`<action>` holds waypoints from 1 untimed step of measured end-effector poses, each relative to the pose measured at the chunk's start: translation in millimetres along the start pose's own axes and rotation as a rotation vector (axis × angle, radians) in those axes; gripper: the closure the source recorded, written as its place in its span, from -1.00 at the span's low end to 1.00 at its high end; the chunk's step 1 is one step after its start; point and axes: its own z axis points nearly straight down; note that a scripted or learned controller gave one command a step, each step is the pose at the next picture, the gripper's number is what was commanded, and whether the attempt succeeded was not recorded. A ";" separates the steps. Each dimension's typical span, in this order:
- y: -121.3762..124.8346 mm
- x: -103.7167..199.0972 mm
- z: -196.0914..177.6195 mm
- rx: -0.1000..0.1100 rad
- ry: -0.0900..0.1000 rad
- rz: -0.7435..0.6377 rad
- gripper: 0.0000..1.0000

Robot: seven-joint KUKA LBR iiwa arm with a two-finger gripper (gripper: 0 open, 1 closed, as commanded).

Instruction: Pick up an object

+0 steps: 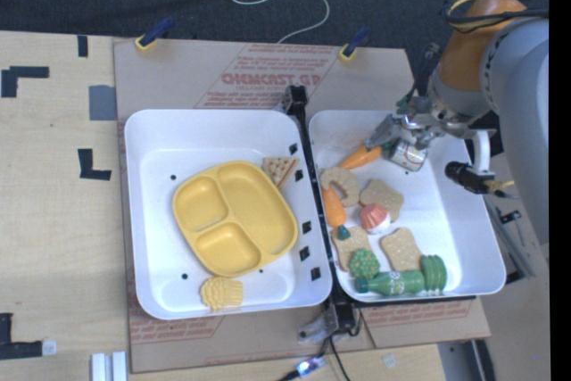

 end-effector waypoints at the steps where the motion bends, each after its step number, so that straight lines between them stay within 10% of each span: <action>1: 0.5 -0.8 -10.1 0.001 -0.003 -0.002 1.00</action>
